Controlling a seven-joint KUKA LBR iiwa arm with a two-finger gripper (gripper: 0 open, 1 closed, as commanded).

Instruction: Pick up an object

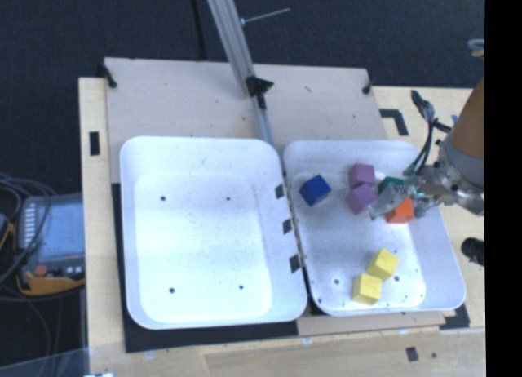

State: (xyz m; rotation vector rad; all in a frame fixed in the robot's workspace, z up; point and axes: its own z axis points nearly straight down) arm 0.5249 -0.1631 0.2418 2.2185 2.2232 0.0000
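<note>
Your gripper (397,204) sits low in the right bin (436,273), over the orange block (400,215) just beside the purple blocks (361,188). I can't tell if it has closed. The block looks light, stiff and smooth; take it across flat opposite faces. The gripper hides most of it

Two white bins (204,228), two purple blocks (361,187), two yellow blocks (375,276), one blue block (314,190), one orange block (400,212)
</note>
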